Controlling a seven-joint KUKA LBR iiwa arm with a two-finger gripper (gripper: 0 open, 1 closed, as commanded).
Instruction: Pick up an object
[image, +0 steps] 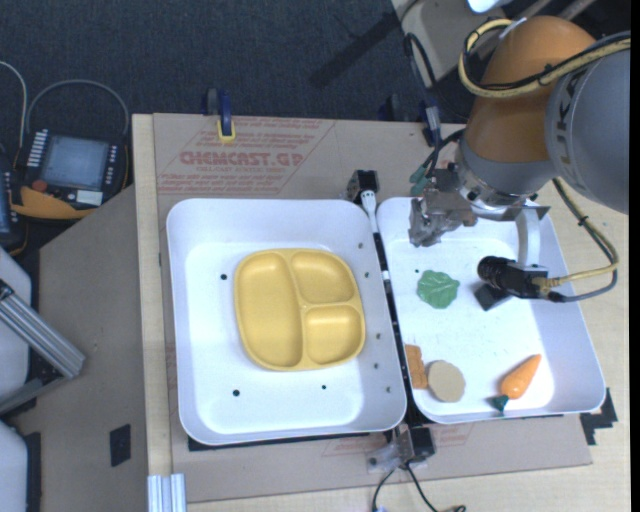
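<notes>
In the right bin (570, 345) lie a green leafy piece (438, 288), an orange carrot with a green tip (519, 378), a round tan cookie (446, 381) and a small orange-brown chunk (413, 362). My gripper (433, 232) hangs over the bin's upper left part, just above and slightly left of the green piece. Nothing shows between its fingers. The grey arm with its orange band (520, 90) comes in from the upper right.
The left bin (195, 300) holds a yellow divided plate (299, 306). A black fitting with a cable (505, 277) sits over the right bin beside the green piece. A black clip (362, 185) stands between the bins at the back. A screen device (72, 165) lies off the bench, left.
</notes>
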